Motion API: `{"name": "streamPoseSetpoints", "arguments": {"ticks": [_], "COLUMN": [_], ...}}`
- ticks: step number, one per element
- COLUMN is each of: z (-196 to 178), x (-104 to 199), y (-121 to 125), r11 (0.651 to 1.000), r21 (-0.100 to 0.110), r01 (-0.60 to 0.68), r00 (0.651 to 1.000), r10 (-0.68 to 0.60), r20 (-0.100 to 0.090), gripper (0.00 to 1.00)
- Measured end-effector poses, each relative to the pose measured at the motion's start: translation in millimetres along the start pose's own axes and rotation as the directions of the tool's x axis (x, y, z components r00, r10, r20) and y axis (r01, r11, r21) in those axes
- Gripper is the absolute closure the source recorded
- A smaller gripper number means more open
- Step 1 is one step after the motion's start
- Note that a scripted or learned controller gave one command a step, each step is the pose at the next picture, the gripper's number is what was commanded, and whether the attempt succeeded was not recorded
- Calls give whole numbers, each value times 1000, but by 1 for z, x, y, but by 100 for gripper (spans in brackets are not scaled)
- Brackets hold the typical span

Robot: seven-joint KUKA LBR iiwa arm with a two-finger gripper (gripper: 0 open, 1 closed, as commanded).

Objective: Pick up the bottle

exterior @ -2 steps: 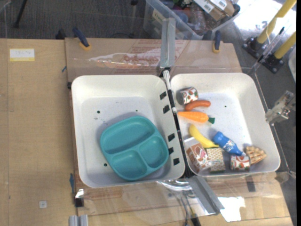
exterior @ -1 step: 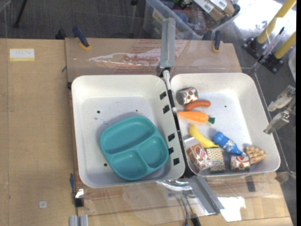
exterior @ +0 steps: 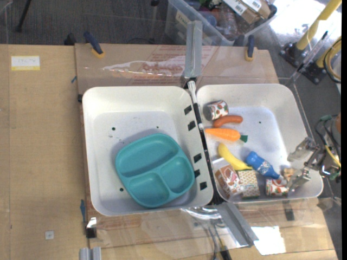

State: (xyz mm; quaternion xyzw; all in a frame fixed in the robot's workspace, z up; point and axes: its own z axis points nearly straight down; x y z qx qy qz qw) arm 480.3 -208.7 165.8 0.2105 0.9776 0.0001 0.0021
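Claw (exterior: 301,167) at right bin's (exterior: 282,93) right edge | fingers spread, empty | bottle (exterior: 261,164) just beside.

Two bins side by side on the counter (exterior: 38,145). Left bin (exterior: 103,102): divided plate (exterior: 154,169) sits toward its front. Right bin (exterior: 271,99): can (exterior: 216,110) at back left, sausage (exterior: 227,121) just in front of it, carrot (exterior: 229,135) next forward, then banana (exterior: 233,158). Bottle (exterior: 261,165) just right of banana. Carton (exterior: 236,181) at front, small can (exterior: 276,187) to its right. Gripper (exterior: 301,169) at the bin's right edge, near the small can. Storage tote (exterior: 217,10) behind the counter.
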Motion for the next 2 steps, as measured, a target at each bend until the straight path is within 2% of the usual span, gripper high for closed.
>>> {"name": "streamPoseSetpoints", "arguments": {"ticks": [1, 2], "z": [-246, -20], "x": [20, 13], "y": [49, 212], "r11": [999, 999], "r21": [-1, -2], "r01": [53, 45], "r00": [999, 999], "r10": [-53, -45], "r20": [4, -1], "gripper": [0, 0]}}
